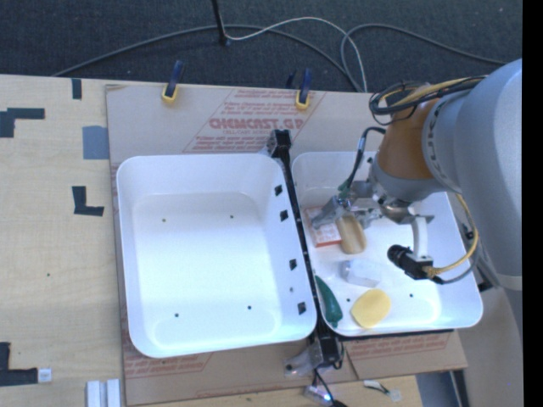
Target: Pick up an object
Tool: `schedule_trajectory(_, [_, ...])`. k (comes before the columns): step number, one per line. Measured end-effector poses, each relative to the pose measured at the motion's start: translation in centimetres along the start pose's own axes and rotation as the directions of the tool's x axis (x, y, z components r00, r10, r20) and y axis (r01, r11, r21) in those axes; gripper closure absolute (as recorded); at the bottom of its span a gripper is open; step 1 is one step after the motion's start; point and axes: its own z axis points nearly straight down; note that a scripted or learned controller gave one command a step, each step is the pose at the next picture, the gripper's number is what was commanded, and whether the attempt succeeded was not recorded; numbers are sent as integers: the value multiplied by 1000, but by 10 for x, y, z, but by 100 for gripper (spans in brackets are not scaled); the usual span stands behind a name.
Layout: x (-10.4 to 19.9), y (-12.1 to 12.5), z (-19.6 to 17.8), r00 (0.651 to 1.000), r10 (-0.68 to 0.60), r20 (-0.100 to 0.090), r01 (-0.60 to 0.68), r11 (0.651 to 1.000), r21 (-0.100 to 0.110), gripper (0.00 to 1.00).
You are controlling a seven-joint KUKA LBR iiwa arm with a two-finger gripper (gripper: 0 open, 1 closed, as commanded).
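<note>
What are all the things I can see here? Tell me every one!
Shallow white plastic bin: 2, white, side by side on the bench; left one, right one.
Round yellow object: 1, yellow, near front of the right bin.
Dark green slim object: 1, green, front left of the right bin, by the divider.
Tan oblong object: 1, tan, middle of the right bin, by the hand.
Small clear plastic piece: 1, see-through, right bin, behind the yellow object.
Flat red-and-white packet: 1, right bin, beside the tan object.
Yellow-and-blue clamp: 2, back edge of the cardboard.
Robot arm: 1, grey with orange band.
Hand: 1, over the right bin.
</note>
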Motion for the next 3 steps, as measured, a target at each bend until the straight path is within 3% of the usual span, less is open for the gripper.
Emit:
schedule_trajectory(1, [-2,-10,0,1000,0,1,0,1000,-1,0])
schedule_trajectory(2, [10,12,1,1000,0,2,0,1000,1,0])
schedule_trajectory(3, [-1,-2,0,1000,0,1,0,1000,-1,0])
